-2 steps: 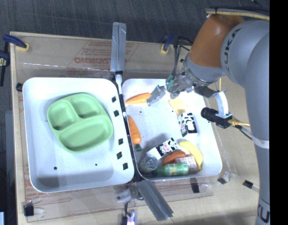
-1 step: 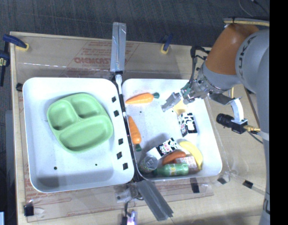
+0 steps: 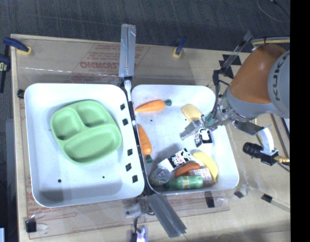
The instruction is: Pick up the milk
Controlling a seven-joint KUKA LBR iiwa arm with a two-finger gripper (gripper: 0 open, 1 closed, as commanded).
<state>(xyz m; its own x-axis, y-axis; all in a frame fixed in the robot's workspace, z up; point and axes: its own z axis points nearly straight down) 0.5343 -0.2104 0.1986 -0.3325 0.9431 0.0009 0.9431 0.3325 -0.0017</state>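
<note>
Two bins: side by side on the table [image 3: 205, 64], a left bin [image 3: 39, 135] and a right bin [image 3: 230, 158], touching along a middle edge.
Left bin: it carries a green plate [image 3: 85, 131] with three compartments, lying toward the far side of the bin.
Right bin: it carries all the small food things and the gripper is above it.
Milk: the milk [image 3: 180, 159] is a small carton with black and white cow spots, lying on its side in the near half of the right bin, just beside a red thing [image 3: 187, 169] and a yellow banana [image 3: 206, 163].
Bottle: a green bottle [image 3: 187, 182] lies along the near wall of the right bin, with a round metal can [image 3: 160, 176] at its left end.
Carrots: one carrot [image 3: 151, 105] lies near the far wall, a second carrot [image 3: 144, 141] lies along the left wall of the right bin.
Yellow piece: a pale yellow thing [image 3: 191, 112] lies near the far right part of the bin, close to the gripper.
Arm: the grey arm [image 3: 258, 82] with the orange band comes in from the right side.
Gripper: the gripper [image 3: 195, 131] hangs over the right part of the right bin, apart from the milk; I cannot tell if it is released or clenched, and I see nothing clearly between it.
</note>
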